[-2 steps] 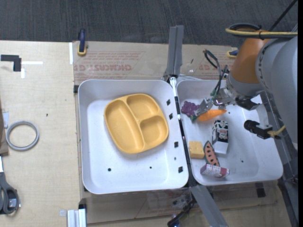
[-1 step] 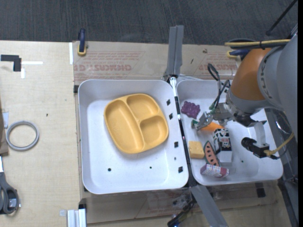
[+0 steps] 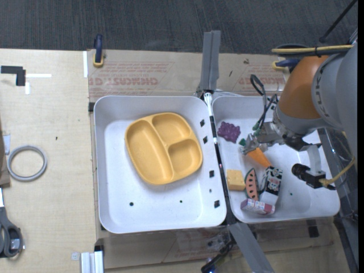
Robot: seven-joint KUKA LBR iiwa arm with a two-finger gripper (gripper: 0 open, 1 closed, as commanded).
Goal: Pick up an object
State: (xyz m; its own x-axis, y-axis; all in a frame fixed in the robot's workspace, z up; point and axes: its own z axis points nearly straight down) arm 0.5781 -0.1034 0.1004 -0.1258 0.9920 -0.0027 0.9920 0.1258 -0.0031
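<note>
My gripper (image 3: 252, 143) is low in the right bin (image 3: 296, 206), near its left-centre, at the end of the grey arm with the orange band (image 3: 304, 87). Directly under and just right of it lies an orange carrot-like piece (image 3: 260, 156) with a green tip; the gripper seems to touch its upper end. A purple grape bunch (image 3: 229, 131) lies to the left of the gripper. Below are a yellow cheese block (image 3: 235, 180), a watermelon slice (image 3: 251, 182), a small black-and-white carton (image 3: 272, 181) and a pink packet (image 3: 259, 207).
The left bin (image 3: 114, 209) holds a yellow divided plate (image 3: 164, 147). The divider between the bins (image 3: 215, 152) runs just left of the grapes. A grey tape ring (image 3: 25, 162) and scissors (image 3: 10, 238) lie on the bench at far left.
</note>
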